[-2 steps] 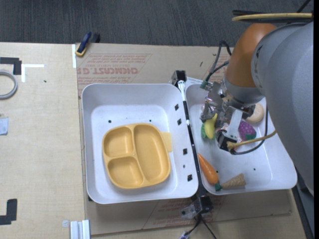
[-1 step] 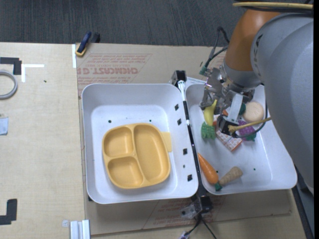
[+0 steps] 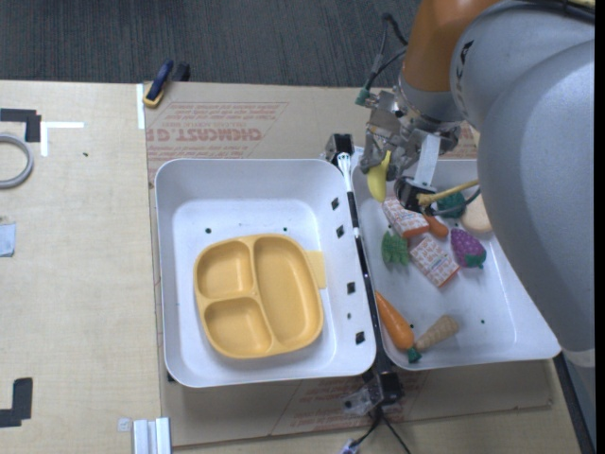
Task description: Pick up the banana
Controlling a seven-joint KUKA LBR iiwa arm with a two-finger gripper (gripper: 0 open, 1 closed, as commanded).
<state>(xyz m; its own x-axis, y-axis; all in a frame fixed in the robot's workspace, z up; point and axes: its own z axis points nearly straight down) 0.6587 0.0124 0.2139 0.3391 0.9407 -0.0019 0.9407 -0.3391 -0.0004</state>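
You're mid-pick: the gripper (image 3: 386,164) sits at the far left corner of the right bin (image 3: 510,334), its fingers clamped on the banana (image 3: 378,180), which hangs just over the bin's rim — lifted, it seems. What's left is carrying it clear without dropping it.

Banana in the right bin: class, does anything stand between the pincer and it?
Nothing visible does. The pincer is right at the banana near the right bin's top left corner; the other toy foods lie lower down in the bin.
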